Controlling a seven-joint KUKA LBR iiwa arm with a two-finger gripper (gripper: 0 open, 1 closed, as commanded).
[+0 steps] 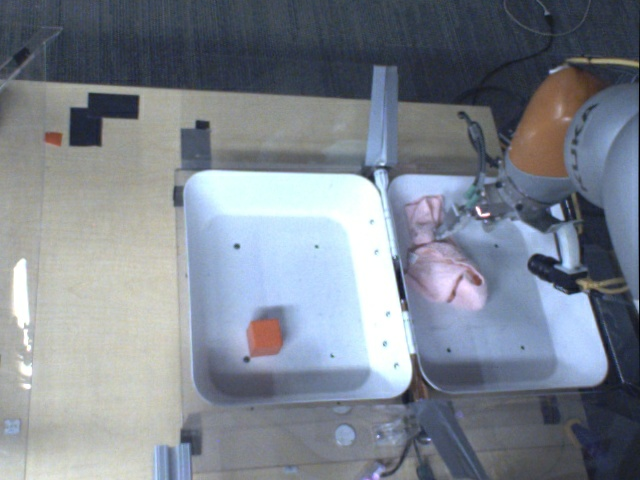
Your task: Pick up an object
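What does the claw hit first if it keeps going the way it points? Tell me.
Most likely the pink cloth in the right bin: the claw points down-left at its upper folds. Height above it is hard to judge from this slanted view.

Bench point(100, 298): pale wood, two shallow white bins side by side. Left bin point(210, 268) contains one small orange cube point(265, 337), sitting near the front-left part of the floor. Right bin point(520, 328) contains a pink crumpled cloth point(443, 268), lying against the bin's left side and running from the back wall toward the middle. Arm point(590, 138) enters from the right, orange band visible above the wrist. Gripper point(462, 216) sits low over the back of the right bin, at the cloth's upper right edge; actual contact unclear. Black blocks point(98, 116) and a small orange tag point(53, 139) lie at the bench's far left corner.
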